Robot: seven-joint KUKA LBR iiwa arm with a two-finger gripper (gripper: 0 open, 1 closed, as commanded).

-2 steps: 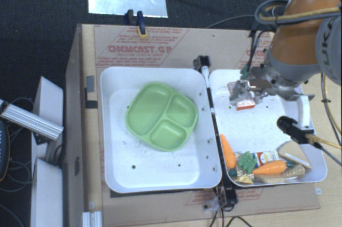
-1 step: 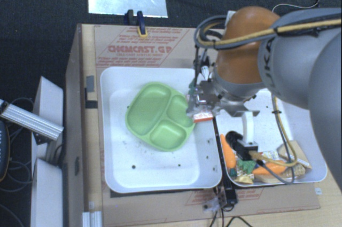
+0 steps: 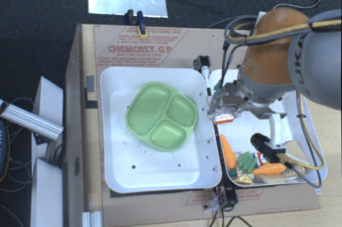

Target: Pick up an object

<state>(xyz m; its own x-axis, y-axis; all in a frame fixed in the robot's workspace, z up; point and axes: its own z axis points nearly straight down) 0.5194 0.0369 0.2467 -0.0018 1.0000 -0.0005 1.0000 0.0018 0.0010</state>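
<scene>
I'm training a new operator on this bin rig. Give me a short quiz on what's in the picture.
1. True or false: the plate lies in the left bin.
2. How many compartments does the plate have? A two, B three, C five.
3. Fill in: the carrots lie in the ___ bin.
Key: 1 true; 2 B; 3 right.
</scene>
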